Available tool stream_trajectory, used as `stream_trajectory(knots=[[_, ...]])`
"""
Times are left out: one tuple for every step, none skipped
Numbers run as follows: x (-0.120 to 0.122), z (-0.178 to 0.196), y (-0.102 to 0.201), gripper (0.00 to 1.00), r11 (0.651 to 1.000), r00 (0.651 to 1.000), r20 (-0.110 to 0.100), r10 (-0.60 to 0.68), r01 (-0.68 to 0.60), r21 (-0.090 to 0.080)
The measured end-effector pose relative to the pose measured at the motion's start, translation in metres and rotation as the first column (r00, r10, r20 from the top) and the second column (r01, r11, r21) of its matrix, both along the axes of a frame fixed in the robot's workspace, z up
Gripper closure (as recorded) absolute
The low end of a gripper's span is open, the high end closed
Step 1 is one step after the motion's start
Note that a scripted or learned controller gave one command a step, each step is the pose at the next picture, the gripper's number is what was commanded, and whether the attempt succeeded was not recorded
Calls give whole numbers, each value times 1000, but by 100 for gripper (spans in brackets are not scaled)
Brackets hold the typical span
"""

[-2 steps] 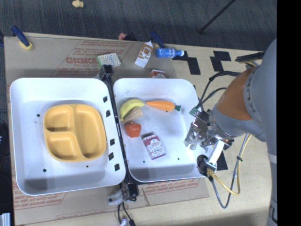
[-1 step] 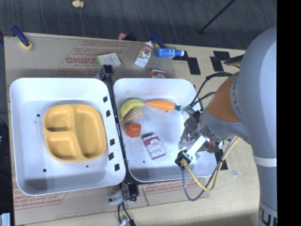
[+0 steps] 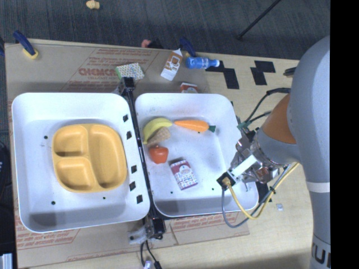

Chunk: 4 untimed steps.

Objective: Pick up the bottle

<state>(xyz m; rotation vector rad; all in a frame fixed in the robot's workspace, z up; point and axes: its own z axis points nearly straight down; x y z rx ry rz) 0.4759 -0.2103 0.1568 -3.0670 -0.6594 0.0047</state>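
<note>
Probably a robotics lab — cardboard-covered bench [image 3: 269, 74] with blue clamps [image 3: 24, 43] at 10 o'clock, two white bins [image 3: 22, 150], loose cables [image 3: 241, 209]

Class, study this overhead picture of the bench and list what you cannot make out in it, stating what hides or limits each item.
1. End effector: in the camera view, the wrist and cables cover it, so its fingers are hidden.
2. Blue bottle: lying outside the bins, too small to read any label.
3. Red packet in the right bin: print too small and blurred to read.
4. Arm: cut off by the right edge.
</note>
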Motion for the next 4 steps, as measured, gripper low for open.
stream_trajectory(knots=[[0, 10, 1, 100, 1000, 1000, -3, 9, -9, 5], [0, 2, 0, 100, 994, 994, -3, -112, 112, 2], [0, 12, 1, 100, 995, 995, -6, -104, 104, 6], [0, 4, 33, 100, 977, 977, -3, -213, 213, 2]])
